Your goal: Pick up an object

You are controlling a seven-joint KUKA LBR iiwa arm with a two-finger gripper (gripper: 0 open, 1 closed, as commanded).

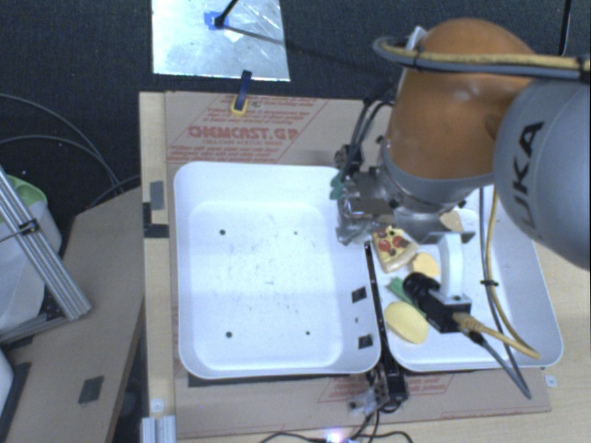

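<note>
Our tool hangs low over the divide where the two bins meet, at the far left corner of the right bin, and we cannot tell whether it is apart or together, since the grey arm and its orange band cover it from above; we see nothing held in it. Nearest to us in the right bin lies a yellow lump, close to the bin's left wall. Just beyond it we see a green scrap, then a small yellow disc. Past that a pizza slice lies flat with its toppings up, just beside the tool on its near right. A tan piece peeks out farther back under the arm, and we cannot make out what it is. The left bin holds only a few dark specks. Both bins sit on a cardboard sheet with red print, which lies on the surface. At the cardboard's far edge stands a blue and yellow clip, and beyond it a silver sheet lies on dark cloth.
</note>
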